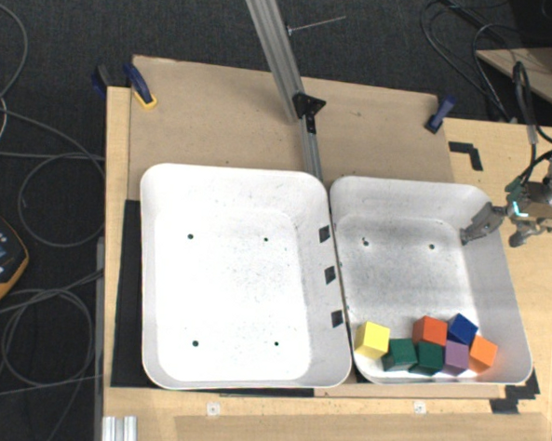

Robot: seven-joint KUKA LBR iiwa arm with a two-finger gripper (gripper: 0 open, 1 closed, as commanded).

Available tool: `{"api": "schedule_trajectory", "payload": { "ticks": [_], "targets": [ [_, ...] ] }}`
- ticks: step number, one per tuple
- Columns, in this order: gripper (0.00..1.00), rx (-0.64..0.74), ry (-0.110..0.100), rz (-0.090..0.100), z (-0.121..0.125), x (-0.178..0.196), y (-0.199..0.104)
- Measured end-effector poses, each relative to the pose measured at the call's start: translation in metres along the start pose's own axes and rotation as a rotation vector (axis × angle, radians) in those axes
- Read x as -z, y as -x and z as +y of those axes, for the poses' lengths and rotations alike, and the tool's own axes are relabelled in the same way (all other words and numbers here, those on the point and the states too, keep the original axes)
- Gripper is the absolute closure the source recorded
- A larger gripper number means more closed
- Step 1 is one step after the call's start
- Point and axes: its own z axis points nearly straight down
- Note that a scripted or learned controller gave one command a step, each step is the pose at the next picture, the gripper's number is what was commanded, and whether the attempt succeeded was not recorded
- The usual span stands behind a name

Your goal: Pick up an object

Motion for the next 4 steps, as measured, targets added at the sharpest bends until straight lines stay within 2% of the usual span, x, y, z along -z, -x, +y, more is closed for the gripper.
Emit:
{"api": "schedule_trajectory", "payload": {
  "ticks": [1,4],
  "targets": [
    [0.00,0.002,0.004,-0.002,0.001,0.003,0.000],
    [0.00,0.000,-0.001,0.000,-0.001,-0.129,-0.008]
  ]
}}
